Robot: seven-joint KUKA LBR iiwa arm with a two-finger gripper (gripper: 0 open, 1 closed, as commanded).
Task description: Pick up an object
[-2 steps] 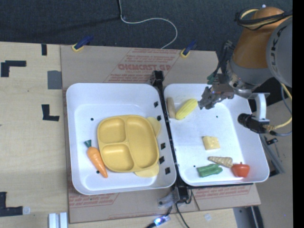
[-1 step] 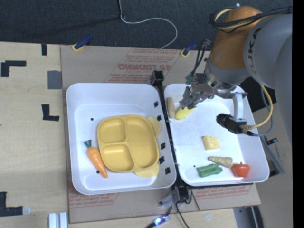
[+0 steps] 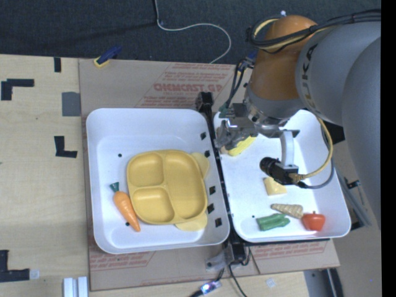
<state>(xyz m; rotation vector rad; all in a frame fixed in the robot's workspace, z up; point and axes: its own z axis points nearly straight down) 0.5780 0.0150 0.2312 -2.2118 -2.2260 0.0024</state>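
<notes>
Left bin (image 3: 99, 129): toy carrot (image 3: 127, 210), orange with a green top, lying at the left of a yellow divided plate (image 3: 166, 185); a pale yellow flat piece (image 3: 192, 223) tucked under the plate's lower right edge. No contact with the arm.

Divider between bins (image 3: 218, 172): black clips along it, close to the work area. Risk: fingers descending this near the wall may strike the rim or a clip and stall.

Right bin (image 3: 337, 193), upper left corner: gripper (image 3: 234, 135) low over a yellow object (image 3: 242, 145), probably a toy banana or lemon, type not certain. State of fingers: cannot tell how far open, nor whether anything is held, as the metal parts overlap the object. Likeliest target for the pick, judged by position alone. Risk: rounded yellow piece pressed against the bin wall, liable to slide or squirt out sideways on closing; partial pinch likely to drop on lift.

Right bin, centre: black fitting (image 3: 275, 168) with cable loop hanging from the arm, just above a pale yellow wedge (image 3: 274, 186). Risk: cable or fitting dragging the wedge during any lateral move.

Right bin, lower edge: green piece (image 3: 273, 222), tan cone-shaped piece (image 3: 288, 210), red tomato-like piece (image 3: 314, 221), grouped near the front wall, well apart from the gripper. Low risk of disturbance.
</notes>
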